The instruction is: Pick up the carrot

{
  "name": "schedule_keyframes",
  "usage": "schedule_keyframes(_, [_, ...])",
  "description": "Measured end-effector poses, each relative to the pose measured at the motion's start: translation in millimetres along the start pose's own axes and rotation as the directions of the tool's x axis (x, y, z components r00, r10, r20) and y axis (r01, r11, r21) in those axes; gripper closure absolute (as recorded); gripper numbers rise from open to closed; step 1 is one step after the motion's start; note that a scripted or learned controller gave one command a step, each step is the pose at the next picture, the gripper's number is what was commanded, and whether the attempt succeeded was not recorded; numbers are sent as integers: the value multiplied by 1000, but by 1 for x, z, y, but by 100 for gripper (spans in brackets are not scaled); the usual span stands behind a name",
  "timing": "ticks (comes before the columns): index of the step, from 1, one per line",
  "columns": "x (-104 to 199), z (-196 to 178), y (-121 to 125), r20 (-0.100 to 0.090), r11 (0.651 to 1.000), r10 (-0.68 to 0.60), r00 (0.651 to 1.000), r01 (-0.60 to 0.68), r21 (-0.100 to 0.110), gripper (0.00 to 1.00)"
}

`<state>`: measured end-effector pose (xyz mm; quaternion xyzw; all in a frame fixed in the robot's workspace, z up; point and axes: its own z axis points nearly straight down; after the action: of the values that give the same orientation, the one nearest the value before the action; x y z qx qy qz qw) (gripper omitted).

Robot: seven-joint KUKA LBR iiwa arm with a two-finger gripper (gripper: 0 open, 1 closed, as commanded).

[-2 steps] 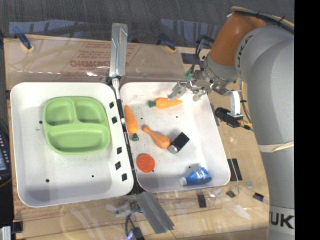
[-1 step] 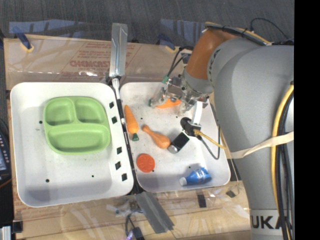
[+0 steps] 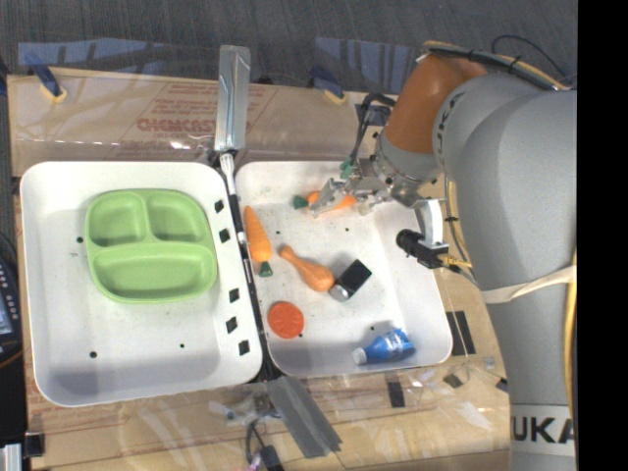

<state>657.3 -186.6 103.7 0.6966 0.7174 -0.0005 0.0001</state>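
Carrot (image 3: 331, 201) with green top lies far in the right bin (image 3: 432, 307), pinched between the gripper (image 3: 345, 197) fingers, ready for lifting.

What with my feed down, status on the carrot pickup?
Tool at small green-topped orange carrot, back of right white bin. Longer orange carrot lies along bin's left wall. Black block sits apart, nearer front.

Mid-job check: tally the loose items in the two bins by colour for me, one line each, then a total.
Orange: 4 – carrot by the divider, small carrot at the claw, drumstick-shaped piece, round disc
Green: 1 – divided plate in the left bin
Black: 1 – block
Blue: 1 – tube
Total: 7
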Motion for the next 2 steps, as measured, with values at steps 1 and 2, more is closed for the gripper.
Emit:
schedule_keyframes(1, [-23,-60,-1,0,961,276,961,-276,-1,0])
schedule_keyframes(2, [28,13,0,-1,980,198,980,-198,3,0])
